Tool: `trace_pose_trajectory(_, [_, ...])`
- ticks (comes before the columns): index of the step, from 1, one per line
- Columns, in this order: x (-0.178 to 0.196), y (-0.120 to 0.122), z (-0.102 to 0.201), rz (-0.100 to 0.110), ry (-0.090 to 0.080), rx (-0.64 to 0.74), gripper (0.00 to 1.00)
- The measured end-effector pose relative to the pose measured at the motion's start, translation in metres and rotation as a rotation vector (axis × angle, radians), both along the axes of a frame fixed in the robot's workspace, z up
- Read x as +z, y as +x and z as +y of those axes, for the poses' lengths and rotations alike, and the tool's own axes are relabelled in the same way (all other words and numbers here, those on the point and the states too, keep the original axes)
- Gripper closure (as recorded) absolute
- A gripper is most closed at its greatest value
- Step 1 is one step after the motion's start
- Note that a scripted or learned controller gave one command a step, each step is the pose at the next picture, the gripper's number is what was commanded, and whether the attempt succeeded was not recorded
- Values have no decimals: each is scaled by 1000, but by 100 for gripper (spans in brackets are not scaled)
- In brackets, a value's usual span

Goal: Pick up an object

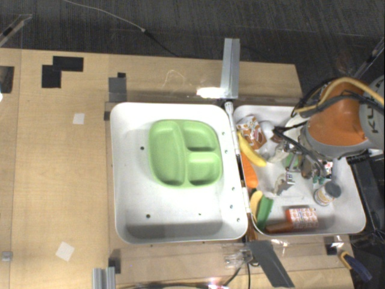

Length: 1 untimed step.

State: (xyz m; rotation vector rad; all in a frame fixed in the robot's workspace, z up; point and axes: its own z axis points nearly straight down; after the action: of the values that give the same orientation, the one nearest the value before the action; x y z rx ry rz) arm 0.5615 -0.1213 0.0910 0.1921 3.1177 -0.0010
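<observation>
Step in hand, as I read it: the approach over the right-hand shallow white bin (355, 221), nothing lifted yet. The grey arm with the orange band (334, 125) reaches in from the right, and its tool end hangs among the clutter in the middle of that bin. You cannot tell how far the jaws are apart, nor whether anything sits between them (wires and small parts blur together there).

To do it well, pick one target that lies free. The best bet is probably the red-and-white labelled cylinder (299, 217), lying on its side near the bin's front wall, apart from most of the heap. Line the jaws across its short axis, come straight down, then close and lift slowly. It is round and may roll.

Harder picks:
- The yellow curved banana-shaped toy (252, 152) lies against the left wall.
- The orange carrot-shaped piece (250, 176) is just below it.
- The small green block (264, 208) sits in the front left corner (walls crowd the jaws there).

The left-hand white bin (129, 221) holds a pale green divided plastic plate (183, 152); leave it alone.
</observation>
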Motion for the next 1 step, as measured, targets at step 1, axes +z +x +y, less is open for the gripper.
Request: trace_pose_trajectory(1, [1, -60, 33, -6, 2, -160, 0])
